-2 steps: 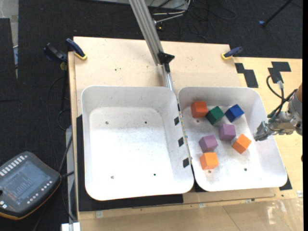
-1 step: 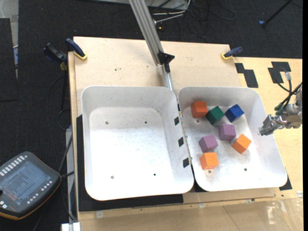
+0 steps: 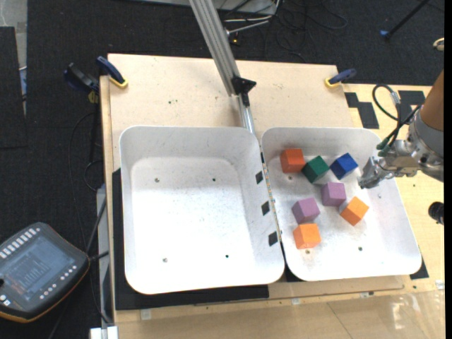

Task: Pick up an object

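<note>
The gripper (image 3: 369, 179) hangs just right of the blue cube (image 3: 344, 164) — apart from it — its opening too small to tell.

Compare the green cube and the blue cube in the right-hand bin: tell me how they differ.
Colour: the green cube is dark green, the blue cube bright blue. Place: the green cube lies beside the orange cube, the blue cube nearer the gripper. Neighbours: the green cube appears to touch the orange cube, while the blue cube sits close to the green one with a purple cube below it. Both are similar-sized cubes in the right bin.
</note>
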